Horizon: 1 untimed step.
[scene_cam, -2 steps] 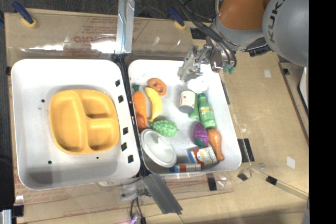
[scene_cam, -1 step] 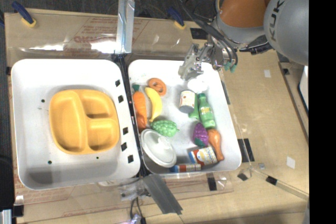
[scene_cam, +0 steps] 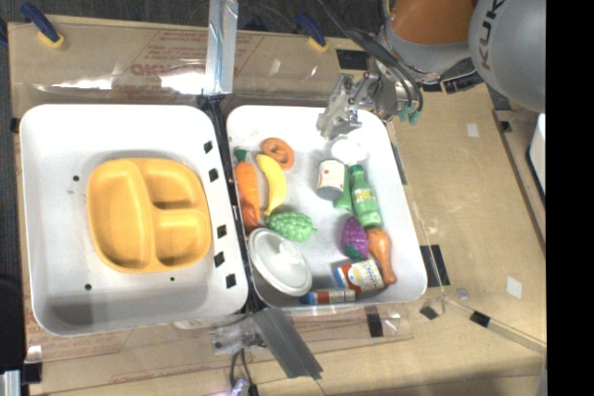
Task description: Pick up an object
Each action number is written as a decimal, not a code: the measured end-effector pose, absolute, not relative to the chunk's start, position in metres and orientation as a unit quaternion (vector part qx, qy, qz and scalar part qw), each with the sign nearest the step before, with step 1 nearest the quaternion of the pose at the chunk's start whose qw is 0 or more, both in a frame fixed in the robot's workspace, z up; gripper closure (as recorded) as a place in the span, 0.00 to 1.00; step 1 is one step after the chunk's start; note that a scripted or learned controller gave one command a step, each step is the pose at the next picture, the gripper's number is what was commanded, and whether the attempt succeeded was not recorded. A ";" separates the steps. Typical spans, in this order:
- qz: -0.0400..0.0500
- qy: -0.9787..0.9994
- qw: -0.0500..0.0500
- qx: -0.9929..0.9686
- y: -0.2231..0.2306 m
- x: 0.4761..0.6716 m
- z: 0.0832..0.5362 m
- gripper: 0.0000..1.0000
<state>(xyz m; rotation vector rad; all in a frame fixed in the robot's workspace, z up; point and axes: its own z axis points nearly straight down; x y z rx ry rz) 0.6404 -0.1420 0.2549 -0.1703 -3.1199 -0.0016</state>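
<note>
My gripper [scene_cam: 340, 118] hangs over the back right corner of the right bin [scene_cam: 401, 199], its metal fingers spread apart with nothing between them. Just below it lies a white round lid [scene_cam: 350, 150] and a small can [scene_cam: 329, 177]. Further in the bin sit a green bottle [scene_cam: 363, 196], a banana [scene_cam: 271, 182], a carrot [scene_cam: 247, 190], an orange ring [scene_cam: 277, 152], green grapes [scene_cam: 291, 224], a purple fruit [scene_cam: 354, 236], a chicken drumstick [scene_cam: 380, 254], a labelled tin [scene_cam: 360, 275] and a steel pot with lid [scene_cam: 278, 266].
The left bin [scene_cam: 56, 144] holds a yellow divided tray [scene_cam: 148, 211]. A metal bracket [scene_cam: 221, 45] stands upright behind the wall between the bins. Cables trail across the dark floor at the back. Bare bench lies to the right of the bins.
</note>
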 end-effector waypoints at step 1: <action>-0.001 -0.993 0.002 0.118 -0.207 0.614 0.235 1.00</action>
